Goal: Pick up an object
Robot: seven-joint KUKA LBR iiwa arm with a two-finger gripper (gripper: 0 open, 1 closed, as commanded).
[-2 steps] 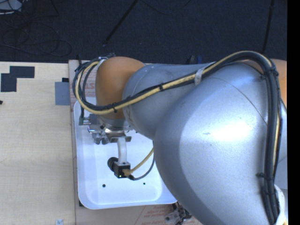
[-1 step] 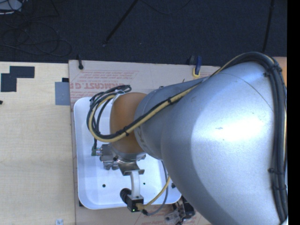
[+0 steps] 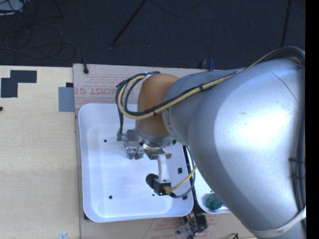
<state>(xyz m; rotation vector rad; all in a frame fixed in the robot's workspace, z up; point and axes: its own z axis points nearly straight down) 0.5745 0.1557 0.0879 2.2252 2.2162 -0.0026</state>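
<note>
Hung over left bin (image 3: 99, 173), jaws' state unclear, well apart from green object (image 3: 214, 201) in right bin (image 3: 200, 199), so risked grabbing air.

The bench (image 3: 35, 158) carries two white bins: the left bin (image 3: 99, 188) and the right bin (image 3: 201, 199). One small green object (image 3: 214, 201) lies in the right bin's near corner. One arm (image 3: 249, 143) stands over both.

One fixed camera looks down at a slant from above the bench (image 3: 35, 148), taking in the left bin (image 3: 107, 183) and right bin (image 3: 201, 203), so near that my arm (image 3: 249, 148) looms across its right.
</note>
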